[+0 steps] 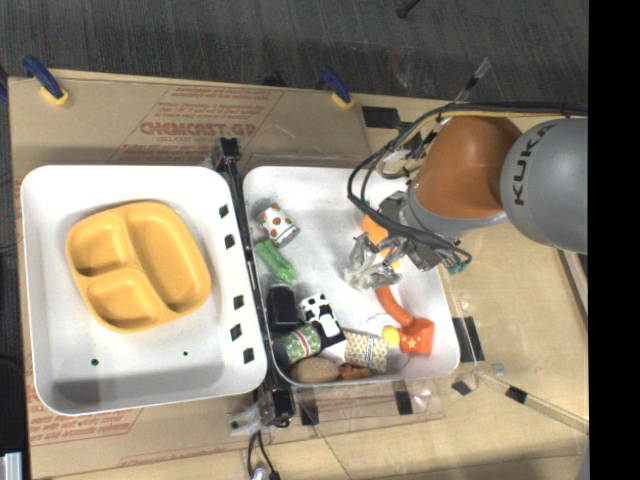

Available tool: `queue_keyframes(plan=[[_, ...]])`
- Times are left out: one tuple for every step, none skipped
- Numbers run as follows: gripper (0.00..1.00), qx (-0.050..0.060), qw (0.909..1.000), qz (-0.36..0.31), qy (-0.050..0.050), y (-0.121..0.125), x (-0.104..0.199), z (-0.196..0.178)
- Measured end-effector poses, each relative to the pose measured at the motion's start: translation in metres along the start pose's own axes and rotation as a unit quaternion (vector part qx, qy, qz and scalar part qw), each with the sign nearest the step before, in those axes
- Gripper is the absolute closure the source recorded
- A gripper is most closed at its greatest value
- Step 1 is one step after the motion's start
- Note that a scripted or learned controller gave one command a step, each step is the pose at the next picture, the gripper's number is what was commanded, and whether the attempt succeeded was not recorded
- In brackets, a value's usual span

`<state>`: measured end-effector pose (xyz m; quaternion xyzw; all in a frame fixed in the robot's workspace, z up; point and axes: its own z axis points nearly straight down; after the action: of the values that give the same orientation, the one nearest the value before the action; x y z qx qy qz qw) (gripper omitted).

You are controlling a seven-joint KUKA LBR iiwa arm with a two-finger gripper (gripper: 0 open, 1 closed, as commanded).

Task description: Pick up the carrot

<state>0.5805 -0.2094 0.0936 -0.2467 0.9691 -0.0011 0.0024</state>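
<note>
My pincer [375, 264] is low in the right bin [310, 183], just above the carrot [392, 303]. The carrot lies near the bin's right wall, beside a red toy [417, 337]. If the pincer is open or closed, I cannot tell.

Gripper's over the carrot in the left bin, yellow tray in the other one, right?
Wrong bin. The camera view shows the gripper over the carrot in the right bin; the yellow tray sits in the left bin.
</note>
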Motion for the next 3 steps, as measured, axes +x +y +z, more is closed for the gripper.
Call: queue_keyframes(plan=[[1.0, -0.001, 0.9903, 0.139, 0.0, 0.063, -0.061, -0.031], [1.0, 0.005, 0.9968, 0.08, -0.003, 0.004, -0.03, -0.15], [1.0, 0.0, 0.9894, -0.146, 0.0, 0.079, 0.031, -0.009]])
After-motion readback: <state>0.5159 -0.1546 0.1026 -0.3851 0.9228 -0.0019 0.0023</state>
